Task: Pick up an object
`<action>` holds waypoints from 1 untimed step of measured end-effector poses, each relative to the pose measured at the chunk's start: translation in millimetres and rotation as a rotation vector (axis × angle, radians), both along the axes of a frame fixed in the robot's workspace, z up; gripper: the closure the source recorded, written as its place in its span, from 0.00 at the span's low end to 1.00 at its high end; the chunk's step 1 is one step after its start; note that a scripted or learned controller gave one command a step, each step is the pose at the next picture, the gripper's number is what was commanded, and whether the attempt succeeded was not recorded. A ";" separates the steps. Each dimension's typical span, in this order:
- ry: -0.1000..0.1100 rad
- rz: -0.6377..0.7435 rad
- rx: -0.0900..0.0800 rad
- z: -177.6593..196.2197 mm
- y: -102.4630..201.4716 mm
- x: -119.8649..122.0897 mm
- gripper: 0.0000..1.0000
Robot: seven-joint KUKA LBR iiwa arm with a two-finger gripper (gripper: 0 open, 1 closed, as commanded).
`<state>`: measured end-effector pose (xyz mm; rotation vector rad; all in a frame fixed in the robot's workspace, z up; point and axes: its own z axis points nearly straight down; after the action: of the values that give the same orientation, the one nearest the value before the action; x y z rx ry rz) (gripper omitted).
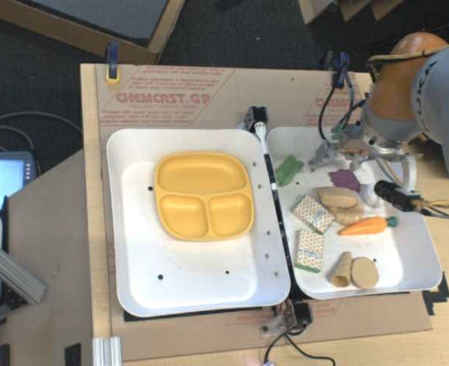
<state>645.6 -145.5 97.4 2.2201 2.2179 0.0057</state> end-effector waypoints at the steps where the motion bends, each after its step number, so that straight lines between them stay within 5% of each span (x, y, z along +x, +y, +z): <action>1: 0.006 0.002 0.009 -11.9 -75.6 -52.7 0.00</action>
<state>592.9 -221.1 85.5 2.2256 2.2273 0.0090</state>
